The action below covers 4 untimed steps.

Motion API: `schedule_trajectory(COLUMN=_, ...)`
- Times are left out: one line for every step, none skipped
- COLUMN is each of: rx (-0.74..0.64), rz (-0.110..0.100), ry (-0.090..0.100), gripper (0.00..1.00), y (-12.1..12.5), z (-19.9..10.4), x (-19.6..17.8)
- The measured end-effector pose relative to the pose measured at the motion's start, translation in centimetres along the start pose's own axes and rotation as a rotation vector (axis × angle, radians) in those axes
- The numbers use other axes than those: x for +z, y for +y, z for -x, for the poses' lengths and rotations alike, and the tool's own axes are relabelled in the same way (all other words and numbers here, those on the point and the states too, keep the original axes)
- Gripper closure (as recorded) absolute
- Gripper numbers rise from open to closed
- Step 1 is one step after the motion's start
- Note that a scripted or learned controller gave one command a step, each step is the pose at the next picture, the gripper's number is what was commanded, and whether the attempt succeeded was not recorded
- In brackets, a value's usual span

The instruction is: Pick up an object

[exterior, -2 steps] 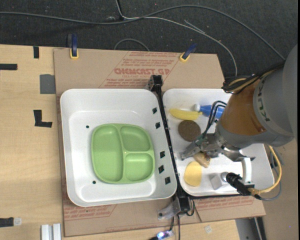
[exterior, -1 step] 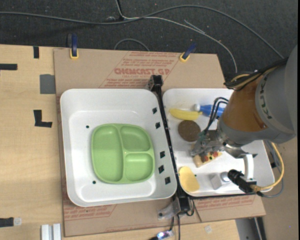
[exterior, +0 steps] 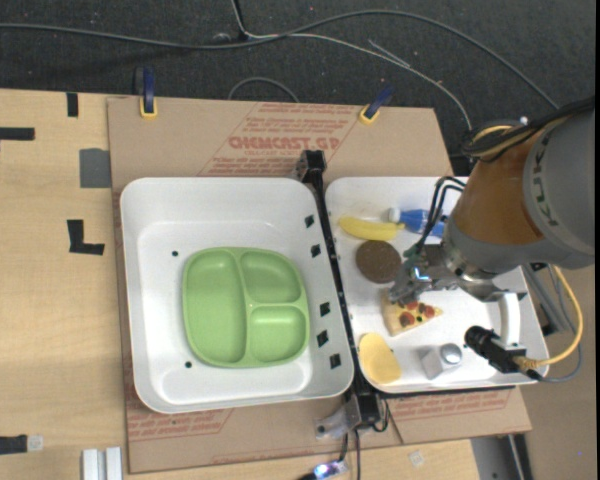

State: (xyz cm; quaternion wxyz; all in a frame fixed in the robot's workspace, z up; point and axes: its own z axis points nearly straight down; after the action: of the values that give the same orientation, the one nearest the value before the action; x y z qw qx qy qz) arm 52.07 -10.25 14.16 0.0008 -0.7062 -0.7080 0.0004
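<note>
So the two-finger gripper (exterior: 412, 280) is down inside the right-hand shallow white bin (exterior: 372, 190), sitting just above the toy pizza slice with red toppings (exterior: 411, 315), right at its 12 o'clock edge. Honestly can't tell how the pincer is set, since the wrist hides that part. The grey arm with the orange band (exterior: 500, 203) comes in from 3 o'clock.

Around the gripper: a round brown disc (exterior: 377, 260) at its 10 o'clock, a yellow plastic banana (exterior: 371, 229) a bit further toward 11, and a small blue and white object (exterior: 411, 216) at 12. A pale yellow rounded piece (exterior: 380, 359) sits at the bin's 7 o'clock corner, with a small grey metal cup (exterior: 440, 358) near 5 o'clock.

The left-hand white bin (exterior: 140, 268) has a light green divided plastic plate (exterior: 244, 305) lying flat in the middle.
</note>
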Motion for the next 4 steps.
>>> schedule_trajectory(rx=-0.001, rz=0.002, ry=-0.001, gripper=1.0, y=0.7, z=-0.9, x=-4.9)
schedule_trajectory(rx=0.0, rz=0.001, ry=-0.001, gripper=1.0, y=0.8, z=-1.0, x=-7.7)
schedule_trajectory(rx=-0.004, rz=-0.003, ry=0.001, gripper=1.0, y=1.4, z=-6.4, x=-7.7)
schedule_trajectory(rx=-0.005, rz=-0.002, ry=0.0, gripper=1.0, y=1.4, z=-11.2, x=-8.3)
